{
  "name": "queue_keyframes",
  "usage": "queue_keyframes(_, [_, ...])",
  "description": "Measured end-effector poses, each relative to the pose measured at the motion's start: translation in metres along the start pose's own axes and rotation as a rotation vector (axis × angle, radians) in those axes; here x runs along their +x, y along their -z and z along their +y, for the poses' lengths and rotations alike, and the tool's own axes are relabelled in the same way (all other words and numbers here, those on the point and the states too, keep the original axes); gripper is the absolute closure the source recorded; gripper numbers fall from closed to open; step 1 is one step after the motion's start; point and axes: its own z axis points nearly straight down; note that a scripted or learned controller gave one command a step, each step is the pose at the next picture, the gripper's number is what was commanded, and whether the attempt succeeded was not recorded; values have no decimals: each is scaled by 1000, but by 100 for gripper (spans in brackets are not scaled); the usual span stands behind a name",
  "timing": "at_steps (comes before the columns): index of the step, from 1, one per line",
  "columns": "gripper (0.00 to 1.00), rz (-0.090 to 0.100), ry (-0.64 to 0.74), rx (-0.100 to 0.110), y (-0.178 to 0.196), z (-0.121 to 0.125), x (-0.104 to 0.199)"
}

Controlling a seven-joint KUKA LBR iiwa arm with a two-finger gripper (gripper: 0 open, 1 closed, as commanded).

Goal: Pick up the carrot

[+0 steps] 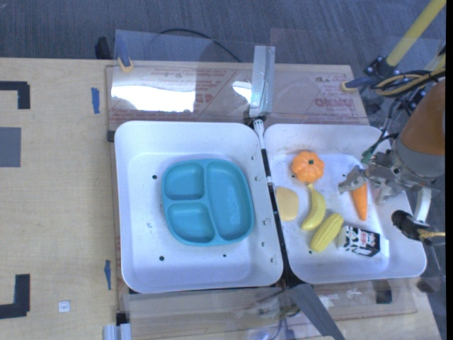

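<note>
One carrot (360,201) sits in the right bin (403,264) at the right of the frame, long way up and down, thin tip at the bottom, at the tool (368,179), beside one pumpkin (307,166), banana (314,212), corn (325,232), and one blue tray (207,201) left.

Carrot (360,201) between the gripper (362,180) fingers above right bin (407,261), beside pumpkin (307,167) and banana (315,211)

One fixed overhead camera looks slantwise down on both bins (134,211).
</note>
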Motion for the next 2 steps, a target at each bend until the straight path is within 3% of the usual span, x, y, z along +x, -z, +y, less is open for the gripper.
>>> queue_keyframes(1, [100,-8,-1,-1,9,0,-3])
queue_keyframes(2, [100,-11,-12,-4,87,-24,123])
